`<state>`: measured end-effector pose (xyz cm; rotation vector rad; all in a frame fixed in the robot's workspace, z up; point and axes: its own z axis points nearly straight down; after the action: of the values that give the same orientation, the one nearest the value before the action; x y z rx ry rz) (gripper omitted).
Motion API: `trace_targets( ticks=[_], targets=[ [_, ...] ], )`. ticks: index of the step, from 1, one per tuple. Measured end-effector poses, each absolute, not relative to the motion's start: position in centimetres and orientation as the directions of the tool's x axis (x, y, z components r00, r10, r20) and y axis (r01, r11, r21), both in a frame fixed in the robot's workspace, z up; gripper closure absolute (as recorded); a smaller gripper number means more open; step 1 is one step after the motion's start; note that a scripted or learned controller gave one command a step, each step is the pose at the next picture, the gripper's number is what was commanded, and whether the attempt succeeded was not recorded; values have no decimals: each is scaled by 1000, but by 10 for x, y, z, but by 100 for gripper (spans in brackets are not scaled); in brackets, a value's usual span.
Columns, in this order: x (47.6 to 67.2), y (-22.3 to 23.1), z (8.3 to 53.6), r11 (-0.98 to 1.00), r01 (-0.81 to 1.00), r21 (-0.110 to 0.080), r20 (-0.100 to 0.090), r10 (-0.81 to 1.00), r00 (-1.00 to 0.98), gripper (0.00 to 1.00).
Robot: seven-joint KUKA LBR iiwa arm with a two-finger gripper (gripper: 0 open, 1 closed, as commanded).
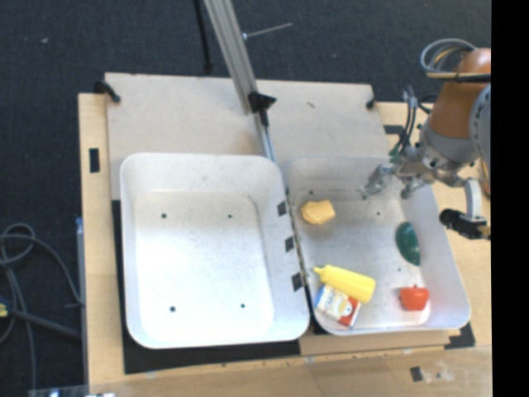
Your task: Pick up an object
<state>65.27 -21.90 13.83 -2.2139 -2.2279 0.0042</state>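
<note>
The two-finger pincer is spread open, nothing held, poised over the bin; a yellowish lumpy object lies nearest, down-left.

Both white bins are looking like smooth matt plastic w/ dark speckling, sitting on a pale wood-look bench. The slanted pole is showing as ribbed silvery metal, and the floor is reading as rough dark carpet. Yellow bottle & green piece are looking like smooth, slightly glossy plastic.
</note>
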Motion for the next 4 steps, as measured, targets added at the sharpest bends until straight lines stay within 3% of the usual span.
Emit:
trace_targets(
  ticks=[1, 3, 4],
  targets=[
    [654, -221, 154, 9, 1000, 5, -6, 1000, -9, 100],
    [657, -227, 265, 7, 1000, 7, -3, 1000, -7, 100],
    [646, -168, 267, 6, 1000, 2, 0, 1000, -6, 100]
  ],
)
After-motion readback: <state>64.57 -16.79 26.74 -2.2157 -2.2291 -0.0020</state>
